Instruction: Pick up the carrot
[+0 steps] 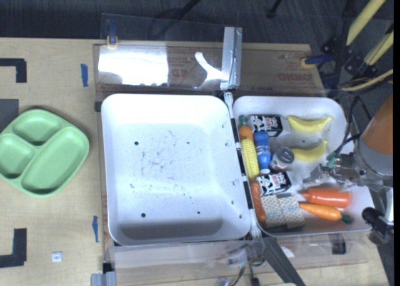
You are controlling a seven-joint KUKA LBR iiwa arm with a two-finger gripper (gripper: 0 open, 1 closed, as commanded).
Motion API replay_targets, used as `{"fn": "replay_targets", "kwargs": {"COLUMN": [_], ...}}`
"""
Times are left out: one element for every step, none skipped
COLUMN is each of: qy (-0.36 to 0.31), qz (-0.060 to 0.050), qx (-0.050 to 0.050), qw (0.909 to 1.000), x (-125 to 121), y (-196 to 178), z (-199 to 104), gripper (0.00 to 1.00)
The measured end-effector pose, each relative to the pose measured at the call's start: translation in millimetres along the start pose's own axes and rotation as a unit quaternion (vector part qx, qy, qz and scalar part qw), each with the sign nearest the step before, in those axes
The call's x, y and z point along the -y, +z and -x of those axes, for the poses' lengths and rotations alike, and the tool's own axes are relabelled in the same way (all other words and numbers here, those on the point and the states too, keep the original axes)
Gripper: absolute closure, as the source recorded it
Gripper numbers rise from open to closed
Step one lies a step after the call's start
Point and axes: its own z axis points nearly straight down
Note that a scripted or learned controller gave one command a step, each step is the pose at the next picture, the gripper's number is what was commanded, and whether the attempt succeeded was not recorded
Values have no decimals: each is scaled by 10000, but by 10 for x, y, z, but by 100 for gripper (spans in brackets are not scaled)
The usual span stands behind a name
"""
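Approach step. The carrot (320, 211) lies low in the right bin (337, 107), lower right of frame, just under a red-orange vegetable (326, 197). The gripper (340, 171) hovers just above them near the bananas (307, 124); can't tell how its jaws stand. Next, I'd guess: descend onto the carrot and close.

Your carrot (320, 211) is the slim orange one lying on its side at about four o'clock in the right-hand bin (337, 108), near the bin's front wall. It runs roughly from nine to three o'clock, with a slight downward tilt toward its three o'clock end, where you can make out a small green tip. You'll see a thicker orange-red piece (326, 197) lying just beside it on its twelve o'clock side.
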Motion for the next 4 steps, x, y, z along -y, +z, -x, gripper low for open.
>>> {"fn": "replay_targets", "kwargs": {"qy": [-543, -351, -689, -1281], "qz": [2, -13, 0, -14], "qx": [8, 2, 10, 0], "qw": [9985, 9994, 9976, 9918], "x": [-261, 28, 7, 3], "y": [-67, 2, -389, -196], "z": [-13, -90, -72, 31], "gripper": [0, 0, 0, 0]}}
